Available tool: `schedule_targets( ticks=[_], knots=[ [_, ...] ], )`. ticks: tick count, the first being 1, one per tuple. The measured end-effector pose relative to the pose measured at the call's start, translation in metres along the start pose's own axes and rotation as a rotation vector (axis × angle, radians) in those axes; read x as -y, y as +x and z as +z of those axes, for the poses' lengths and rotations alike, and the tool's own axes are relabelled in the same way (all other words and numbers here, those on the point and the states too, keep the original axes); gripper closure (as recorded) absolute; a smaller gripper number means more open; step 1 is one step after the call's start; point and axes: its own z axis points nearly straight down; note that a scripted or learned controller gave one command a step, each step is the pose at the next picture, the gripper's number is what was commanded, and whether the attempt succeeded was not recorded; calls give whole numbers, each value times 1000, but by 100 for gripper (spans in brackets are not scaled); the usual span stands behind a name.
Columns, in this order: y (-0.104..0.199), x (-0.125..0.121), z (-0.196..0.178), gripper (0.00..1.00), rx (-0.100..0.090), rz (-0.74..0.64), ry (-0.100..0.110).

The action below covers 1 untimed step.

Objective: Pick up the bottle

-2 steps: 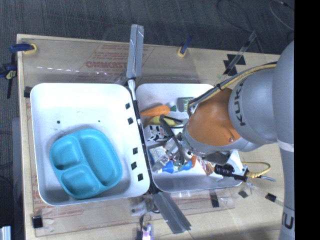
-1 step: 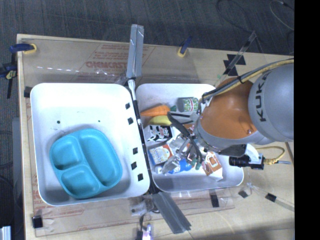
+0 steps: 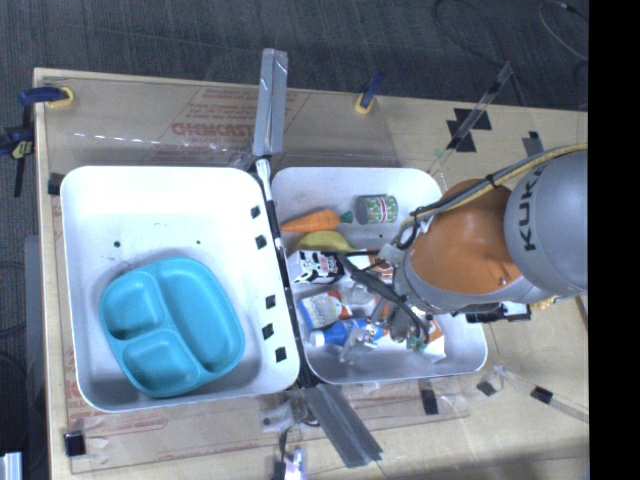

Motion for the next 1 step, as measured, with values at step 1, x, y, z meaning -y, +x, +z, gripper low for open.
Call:
schedule_targets(
  ticks=[1],
  knots=[
    [-2, 10, -41, 0, -8, -190, 2]
  ],
)
